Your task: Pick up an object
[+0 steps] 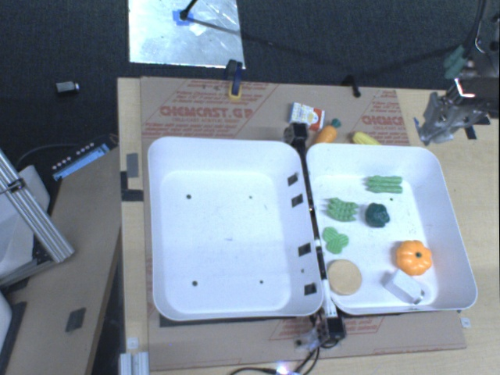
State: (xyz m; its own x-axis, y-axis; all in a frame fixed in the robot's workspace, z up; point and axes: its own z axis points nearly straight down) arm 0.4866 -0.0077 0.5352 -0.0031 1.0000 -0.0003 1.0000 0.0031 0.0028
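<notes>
— Below and left of the fingers (434,131), what lies in reach?
— The right bin (441,209) holds seven small things. They are set apart, probably so each can be taken alone. A green pod (383,183) lies nearest. An orange pumpkin (412,257) sits farther below, near the bin's right wall.
— Are they spread or pressed together?
— I cannot tell. They hang above the table (129,116), just outside the bin's upper right corner.
— Room to move?
— The pod has open floor around it. The pumpkin's wall side looks tighter.

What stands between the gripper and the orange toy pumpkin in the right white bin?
Nothing visible. The gripper hangs outside the right white bin, beyond its far corner; the orange toy pumpkin lies uncovered, apart from its neighbours.
</notes>
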